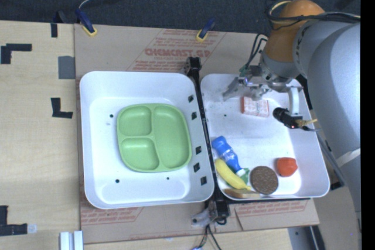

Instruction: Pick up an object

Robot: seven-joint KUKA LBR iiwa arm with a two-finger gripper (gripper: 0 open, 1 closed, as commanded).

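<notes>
Risk lies in crowding: the arm's two-finger gripper (253, 86) hangs over the right white bin's (304, 190) far edge, touching the small pink-and-white carton (255, 106). Whether it is open or closed I cannot tell; a misjudged descent may shove the carton aside.

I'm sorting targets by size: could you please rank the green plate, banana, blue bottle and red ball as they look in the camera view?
1. green plate
2. banana
3. blue bottle, close to the banana
4. red ball

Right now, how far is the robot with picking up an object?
Nothing looks picked up yet. The gripper is low in the right bin, just above the small box. The banana, blue bottle and red object lie untouched. Grasping and lifting remain.
</notes>
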